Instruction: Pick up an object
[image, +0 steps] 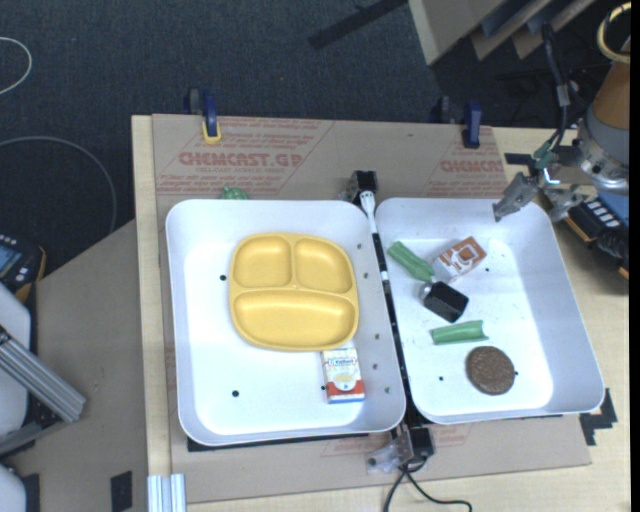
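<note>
My gripper (528, 200) hangs over the far right corner of the right bin (560, 300), open and with nothing between its fingers. The right bin holds a green stick (409, 259), a small orange and white box (460, 256), a black block (445, 300), a second green piece (457, 333) and a brown round disc (490, 369). All of them lie nearer the front and left than the gripper. In the left bin (195, 330) sit a yellow divided plate (293, 290) and a small orange and white carton (342, 375).
Both bins rest on a cardboard sheet (160, 180) held by blue clamps (209, 115) at the far edge. A black bar (372, 230) runs along the seam between the bins. Cables and the arm's body (610, 130) crowd the far right.
</note>
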